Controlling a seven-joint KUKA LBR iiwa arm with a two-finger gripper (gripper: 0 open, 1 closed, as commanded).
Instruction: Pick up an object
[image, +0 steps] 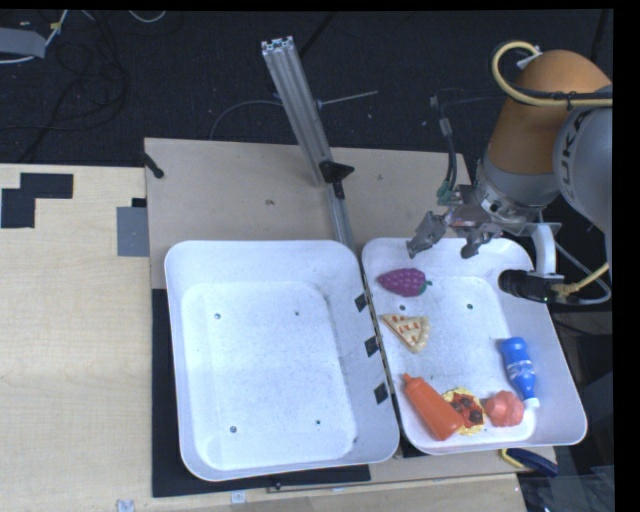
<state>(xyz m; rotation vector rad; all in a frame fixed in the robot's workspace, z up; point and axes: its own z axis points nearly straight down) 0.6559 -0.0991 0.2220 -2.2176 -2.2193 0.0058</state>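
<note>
Nothing picked up yet: pincer (447, 236) hanging apart over the far rim of the right bin (560, 425), with nothing between the prongs. Whole task left, by the look of it: choosing a thing, coming down, closing, lifting. Nearest candidate probably the purple grapes (402, 281), lying in the right bin's far left part, just below and left of the pincer, clear of the other things. Nearer the table's front along the same left side, a waffle wedge (408, 329). At the bin's front edge, an orange bottle (433, 406) lying slantwise, touching a small yellow-and-red piece (465, 408), with a red lump (504, 409) just beside that. Toward the right wall, a blue bottle (517, 367) lying flat. Left bin (190, 270) alongside, touching the right one at the shared rim.
</note>
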